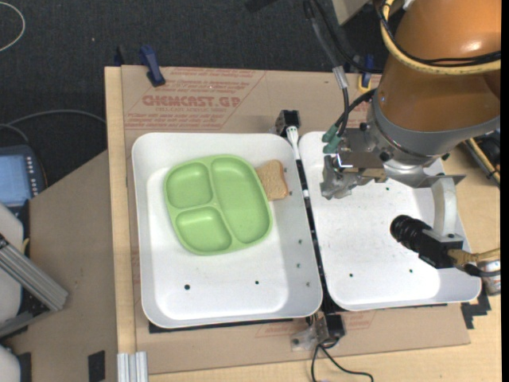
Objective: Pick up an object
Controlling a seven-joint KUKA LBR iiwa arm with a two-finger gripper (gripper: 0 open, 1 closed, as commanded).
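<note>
Camera view looks down on your two bins, side by side. Your claw (336, 188) hangs over the top left corner of the right shallow white bin (374, 273), close to the wall between the bins. You cannot tell if the claw is spread or pressed together, and you can see no thing held in it.

The things to pick lie in the left shallow white bin (223, 289). One is a green plastic plate with three parts (216, 205). The other is a small tan square piece (273, 180), just beside the plate's upper right rim.

So I think nothing is picked up yet. Your claw must cross to the left bin, go down and grab one.
</note>
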